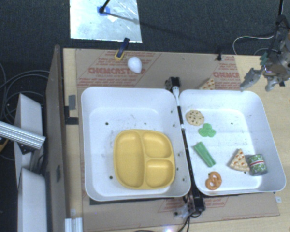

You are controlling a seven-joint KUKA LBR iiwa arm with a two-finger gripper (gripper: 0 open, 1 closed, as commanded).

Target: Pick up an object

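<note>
The right bin (261,112) holds several toy foods: a chocolate-chip cookie (195,117), a green leafy piece (207,130), a green stick (203,153), a pizza slice (239,161), a small green can (256,164) and a pretzel (213,180). My gripper (261,81) hangs above the bench just beyond that bin's far right corner, well away from all of them. Its two fingers are spread open with nothing between them.
A yellow divided plate (144,158) lies in the left bin (101,110). On the cardboard behind the bins are a white egg (134,64), a yellow and blue clip (121,50) and a cracker-like piece (208,84). Cables trail at the far right.
</note>
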